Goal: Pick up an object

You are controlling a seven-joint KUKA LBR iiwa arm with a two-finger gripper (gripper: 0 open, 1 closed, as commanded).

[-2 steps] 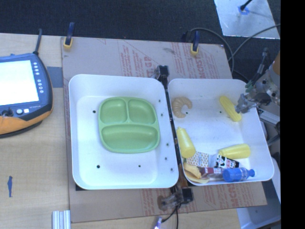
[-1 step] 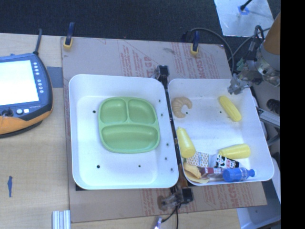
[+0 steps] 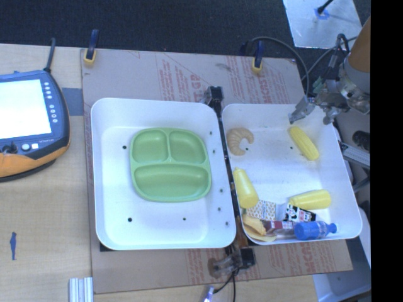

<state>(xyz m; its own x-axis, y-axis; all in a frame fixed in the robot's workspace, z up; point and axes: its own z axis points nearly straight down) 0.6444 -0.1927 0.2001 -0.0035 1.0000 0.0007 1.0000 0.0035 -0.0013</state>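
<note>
My gripper (image 3: 312,116) hangs over the far right corner of the right bin (image 3: 277,168), its two fingers spread open with nothing between them. Just below it a yellow corn cob (image 3: 303,143) lies on the bin floor, apart from the fingers. The same bin holds a tan croissant (image 3: 240,139) near its far left, a yellow oblong piece (image 3: 245,187) by its left wall, another yellow piece (image 3: 310,199), and a blue bottle (image 3: 313,229) with a cow-print packet (image 3: 297,214) at the near edge.
The left bin (image 3: 113,219) holds a green divided plate (image 3: 170,164). A control tablet (image 3: 28,121) sits on the bench at the far left. Cables (image 3: 277,46) loop behind the right bin. Clamps hold the cardboard mat at its far edge.
</note>
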